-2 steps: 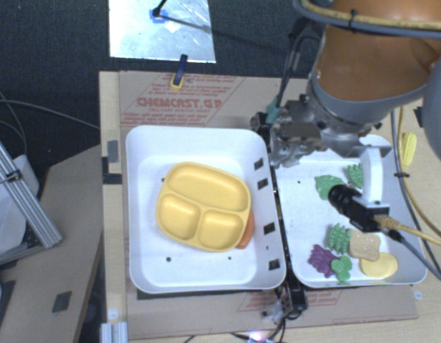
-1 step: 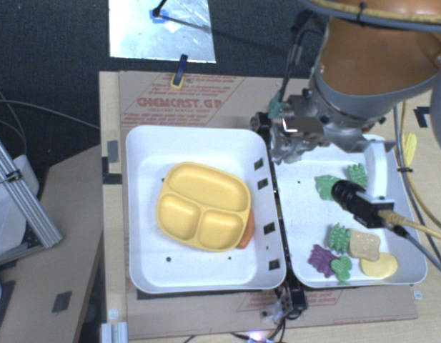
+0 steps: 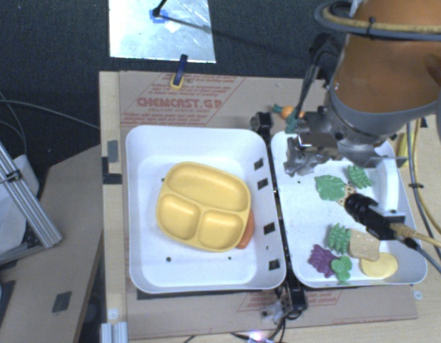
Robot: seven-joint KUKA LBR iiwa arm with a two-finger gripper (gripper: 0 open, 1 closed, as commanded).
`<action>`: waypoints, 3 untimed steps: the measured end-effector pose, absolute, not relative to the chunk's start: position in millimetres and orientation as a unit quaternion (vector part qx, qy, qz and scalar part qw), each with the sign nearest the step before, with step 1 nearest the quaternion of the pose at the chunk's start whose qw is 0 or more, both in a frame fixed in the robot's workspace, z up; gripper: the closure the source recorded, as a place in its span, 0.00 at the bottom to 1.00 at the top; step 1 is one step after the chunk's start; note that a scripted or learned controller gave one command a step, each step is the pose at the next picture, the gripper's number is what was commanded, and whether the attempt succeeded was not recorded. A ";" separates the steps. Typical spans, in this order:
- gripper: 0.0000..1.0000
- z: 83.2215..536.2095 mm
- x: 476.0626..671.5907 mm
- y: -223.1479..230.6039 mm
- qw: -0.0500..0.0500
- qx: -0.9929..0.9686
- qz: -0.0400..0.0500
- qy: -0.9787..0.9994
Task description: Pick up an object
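- I have the gripper (image 3: 299, 157) low over the far left corner of the right bin (image 3: 300, 220), close to that bin's left wall. From this angle I cannot tell whether it is parted or closed, and I see nothing in its grasp.
- The closest object to it is a green toy leaf (image 3: 329, 186), flat on the bin floor just to its right and nearer the camera. Its long axis runs roughly across the bin, left to right. I cannot make out which end is the stem.
- A second green leaf (image 3: 360, 176) lies just beyond the first, slanting from upper left to lower right, partly under the arm's bulk.
- Along the near side of the same bin sits a tight cluster: a green ridged piece (image 3: 339, 237), a purple grape bunch (image 3: 321, 259), a small green piece (image 3: 342, 268) touching the grapes, a tan slice (image 3: 363, 245) and a yellow disc (image 3: 379, 266) overlapped by the slice.
- The left bin (image 3: 191, 134) holds a yellow divided plate (image 3: 203, 206), with its long axis running from upper left to lower right. An orange piece (image 3: 247, 231) pokes out from under its lower right edge.
- The big orange-banded wrist hangs over the right bin's far side and blocks my view there.
- Both bins rest on a cardboard sheet (image 3: 206, 91) with red lettering.
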State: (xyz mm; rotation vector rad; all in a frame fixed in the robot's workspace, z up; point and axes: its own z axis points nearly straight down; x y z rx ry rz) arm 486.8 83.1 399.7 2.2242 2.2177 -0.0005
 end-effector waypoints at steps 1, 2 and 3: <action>1.00 323.3 549.0 49.1 0.000 0.708 -0.002 0.706; 1.00 329.5 484.3 79.6 -0.001 0.705 0.000 0.710; 1.00 205.0 557.2 20.0 0.000 0.709 -0.003 0.705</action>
